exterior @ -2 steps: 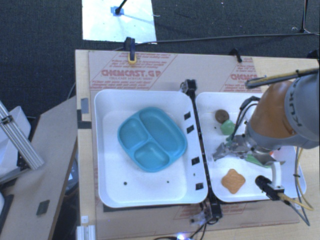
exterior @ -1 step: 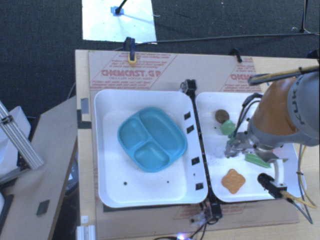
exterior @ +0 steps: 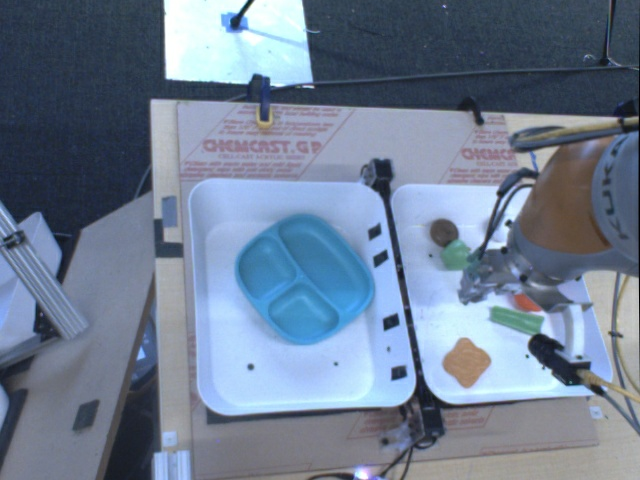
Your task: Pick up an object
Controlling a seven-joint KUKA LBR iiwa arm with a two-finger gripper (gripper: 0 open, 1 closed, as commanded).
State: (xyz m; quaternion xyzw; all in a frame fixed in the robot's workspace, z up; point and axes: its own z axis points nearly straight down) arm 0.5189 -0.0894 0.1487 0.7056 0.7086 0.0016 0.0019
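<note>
The right bin (exterior: 430,368) holds a brown round piece (exterior: 444,232), a light green piece (exterior: 456,256), a long green piece (exterior: 516,320), a small red-orange piece (exterior: 527,303) and an orange cookie-shaped piece (exterior: 466,362). My gripper (exterior: 478,282) hangs low over this bin, just right of the light green piece and left of the red-orange one. The wrist hides its fingertips, and nothing shows between them.
The left bin (exterior: 215,368) holds a blue divided plate (exterior: 303,277). A black divider with clips (exterior: 392,278) runs between the bins. The grey arm with its orange band (exterior: 570,203) reaches in from the right, over the right bin's far side.
</note>
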